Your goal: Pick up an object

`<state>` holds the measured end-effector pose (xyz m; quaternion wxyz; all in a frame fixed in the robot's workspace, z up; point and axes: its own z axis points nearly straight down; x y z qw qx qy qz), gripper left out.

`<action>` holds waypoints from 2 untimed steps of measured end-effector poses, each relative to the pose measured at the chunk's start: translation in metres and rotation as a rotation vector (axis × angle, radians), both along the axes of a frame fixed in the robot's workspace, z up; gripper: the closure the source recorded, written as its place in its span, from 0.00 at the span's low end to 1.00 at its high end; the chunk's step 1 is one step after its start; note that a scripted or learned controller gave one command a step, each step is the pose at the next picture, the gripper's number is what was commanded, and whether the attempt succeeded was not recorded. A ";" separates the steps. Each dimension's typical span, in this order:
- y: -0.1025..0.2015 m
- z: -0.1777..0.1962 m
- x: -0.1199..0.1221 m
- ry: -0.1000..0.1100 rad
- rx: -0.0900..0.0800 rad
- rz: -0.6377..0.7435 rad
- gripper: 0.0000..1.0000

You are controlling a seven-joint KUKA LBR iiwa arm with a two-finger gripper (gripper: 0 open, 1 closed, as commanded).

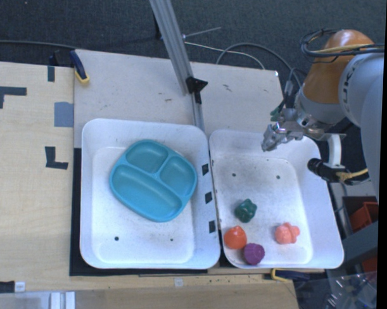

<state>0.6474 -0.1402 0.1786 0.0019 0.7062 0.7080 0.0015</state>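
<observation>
The right bin [318, 206] holds several small toys near its front: a dark green one [245, 211], an orange-red one [235, 236], a purple one [254, 253] and a salmon-pink one [286, 233]. My gripper [270, 142] hangs over the bin's far edge, well behind the toys, with its tip pointing down and to the left. Nothing shows between its fingers. The grey arm with its orange band [333, 67] comes in from the upper right.
A blue divided plate [153, 179] lies in the left bin [91, 179]. A slanted metal pole [178, 49] crosses the bench behind the bins, ending at a black clamp [196, 86]. Cables [248, 51] loop behind the right bin.
</observation>
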 end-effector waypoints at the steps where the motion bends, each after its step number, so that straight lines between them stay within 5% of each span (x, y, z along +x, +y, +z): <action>1: 0.004 0.053 0.011 -0.001 0.000 0.000 1.00; 2: 0.008 0.117 0.011 -0.002 -0.001 0.000 1.00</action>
